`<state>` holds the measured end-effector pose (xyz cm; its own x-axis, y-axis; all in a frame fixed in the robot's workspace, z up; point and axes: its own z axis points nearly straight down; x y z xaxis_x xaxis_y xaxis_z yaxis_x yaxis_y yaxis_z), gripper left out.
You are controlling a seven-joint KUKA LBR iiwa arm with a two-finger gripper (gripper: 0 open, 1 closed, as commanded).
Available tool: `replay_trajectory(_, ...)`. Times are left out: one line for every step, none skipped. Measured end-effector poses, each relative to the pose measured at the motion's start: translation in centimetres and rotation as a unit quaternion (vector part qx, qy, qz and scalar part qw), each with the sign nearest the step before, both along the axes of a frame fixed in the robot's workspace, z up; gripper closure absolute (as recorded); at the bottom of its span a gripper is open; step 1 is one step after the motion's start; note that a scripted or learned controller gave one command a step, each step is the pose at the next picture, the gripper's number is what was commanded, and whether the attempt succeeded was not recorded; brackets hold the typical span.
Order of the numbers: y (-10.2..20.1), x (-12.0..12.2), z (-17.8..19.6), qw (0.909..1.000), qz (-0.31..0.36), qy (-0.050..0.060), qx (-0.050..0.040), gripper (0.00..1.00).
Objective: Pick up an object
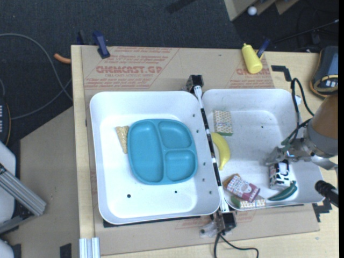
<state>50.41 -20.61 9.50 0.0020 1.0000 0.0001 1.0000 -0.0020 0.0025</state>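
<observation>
White-and-black object (280,174) directly under jaws (279,162), grip cannot tell, beside green piece (286,192)

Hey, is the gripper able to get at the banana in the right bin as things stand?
Probably yes. The banana lies bare against the right bin's left wall, with nothing on top. The gripper sits across the bin, and bare floor lies between. The wall beside the banana may crowd a grasp.
</observation>
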Motion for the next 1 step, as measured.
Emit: replay_trajectory(6.13,2.72,-0.96,1.0000,0.002,-0.001,0.0000,1.00)
